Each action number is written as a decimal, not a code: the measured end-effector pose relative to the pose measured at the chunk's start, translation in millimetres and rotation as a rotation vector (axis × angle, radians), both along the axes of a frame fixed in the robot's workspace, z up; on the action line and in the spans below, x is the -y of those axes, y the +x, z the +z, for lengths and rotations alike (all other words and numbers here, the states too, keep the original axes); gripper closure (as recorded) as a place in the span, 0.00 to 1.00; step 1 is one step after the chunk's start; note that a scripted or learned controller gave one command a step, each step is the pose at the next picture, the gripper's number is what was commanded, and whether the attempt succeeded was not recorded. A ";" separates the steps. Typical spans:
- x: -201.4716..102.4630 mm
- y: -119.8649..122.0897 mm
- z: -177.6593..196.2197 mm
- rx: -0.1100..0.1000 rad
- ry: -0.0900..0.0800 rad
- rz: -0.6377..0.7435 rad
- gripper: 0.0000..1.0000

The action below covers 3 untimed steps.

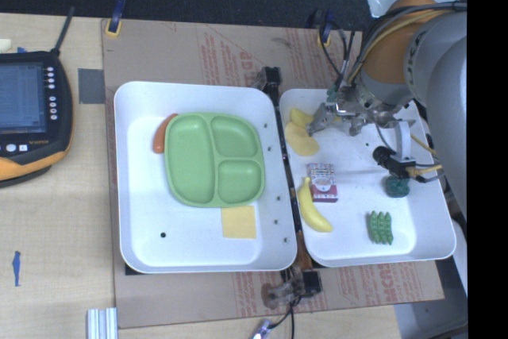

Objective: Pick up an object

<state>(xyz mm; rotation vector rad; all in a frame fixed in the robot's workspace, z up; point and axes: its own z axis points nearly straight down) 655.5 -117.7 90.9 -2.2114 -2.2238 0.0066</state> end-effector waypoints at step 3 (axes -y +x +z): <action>78.4 0.6 1.4 0.005 -0.001 -0.004 0.00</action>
